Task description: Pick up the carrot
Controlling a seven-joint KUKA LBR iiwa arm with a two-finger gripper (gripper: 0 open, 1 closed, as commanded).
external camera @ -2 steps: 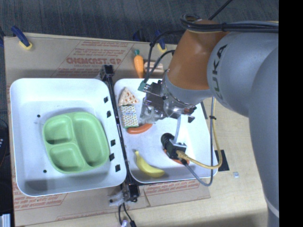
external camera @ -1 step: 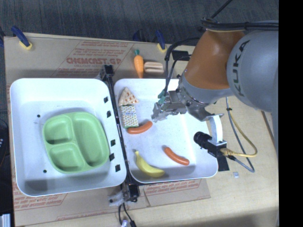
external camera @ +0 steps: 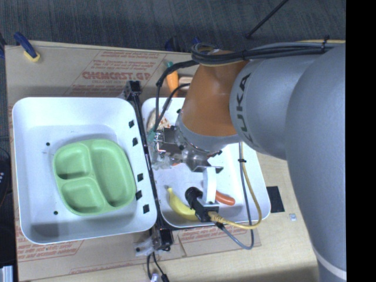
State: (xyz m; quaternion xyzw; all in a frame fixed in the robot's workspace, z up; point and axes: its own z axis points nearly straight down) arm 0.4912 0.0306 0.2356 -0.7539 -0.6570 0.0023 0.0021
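Note:
The carrot (external camera: 225,200), small and orange, lies near the front of the right bin (external camera: 262,198), partly hidden behind the wrist's pale bracket. My gripper (external camera: 167,147) hangs low over the left-middle part of that bin, close to the divider between the bins. It is up and to the left of the carrot and apart from it. The bulky grey and orange arm covers most of the right bin.
A yellow banana (external camera: 178,204) lies at the front of the right bin, left of the carrot. A green divided plate (external camera: 94,175) sits in the left bin (external camera: 29,128). A small pale-brown item (external camera: 154,120) peeks out at the right bin's back left.

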